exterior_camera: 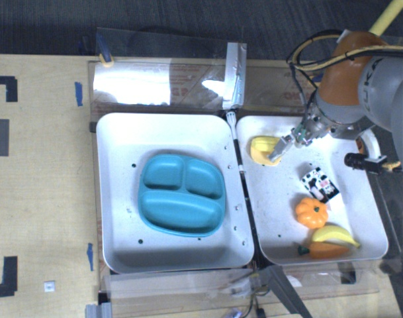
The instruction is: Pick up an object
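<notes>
My gripper (278,151) hangs low in the back left corner of the right bin (274,217), its tip touching or overlapping the right side of a yellow rounded object (259,148). Further right lies a small black-and-white toy (319,183). An orange pumpkin-like piece (311,212) sits in front of it. A yellow banana (337,235) rests on an orange piece (323,250) at the bin's front edge.
The left bin (115,177) holds a blue divided plate (182,193). A raised rim separates the two bins just left of the yellow object. The grey arm with its orange band (350,71) and cables occupy the back right.
</notes>
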Robot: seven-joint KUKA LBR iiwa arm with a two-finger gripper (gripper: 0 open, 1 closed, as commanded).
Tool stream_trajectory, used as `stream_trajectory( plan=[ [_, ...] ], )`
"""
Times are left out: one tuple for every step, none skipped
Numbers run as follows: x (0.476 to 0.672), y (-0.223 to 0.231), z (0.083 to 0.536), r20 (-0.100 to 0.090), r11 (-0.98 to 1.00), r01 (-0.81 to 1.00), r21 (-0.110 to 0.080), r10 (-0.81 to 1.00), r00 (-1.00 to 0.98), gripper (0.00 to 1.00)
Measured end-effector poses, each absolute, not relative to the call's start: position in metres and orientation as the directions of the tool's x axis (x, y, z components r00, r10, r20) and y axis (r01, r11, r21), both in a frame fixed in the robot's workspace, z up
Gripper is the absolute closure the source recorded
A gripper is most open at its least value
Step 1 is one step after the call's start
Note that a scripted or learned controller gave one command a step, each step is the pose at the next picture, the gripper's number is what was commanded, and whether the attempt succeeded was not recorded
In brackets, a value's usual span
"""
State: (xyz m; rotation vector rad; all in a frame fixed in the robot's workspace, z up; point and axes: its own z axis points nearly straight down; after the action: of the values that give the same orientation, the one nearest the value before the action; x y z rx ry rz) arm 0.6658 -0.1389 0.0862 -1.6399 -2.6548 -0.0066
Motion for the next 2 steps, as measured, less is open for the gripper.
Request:
stream_trajectory(
  plan=[
    [0.6646, -0.1063, 0.0872, 0.002, 0.199, 0.980, -0.013, 0.980, -0.199, 0.00],
    [0.6640, -0.1029, 0.0872, -0.001, 0.180, 0.983, -0.015, 0.984, -0.180, 0.00]
  ],
)
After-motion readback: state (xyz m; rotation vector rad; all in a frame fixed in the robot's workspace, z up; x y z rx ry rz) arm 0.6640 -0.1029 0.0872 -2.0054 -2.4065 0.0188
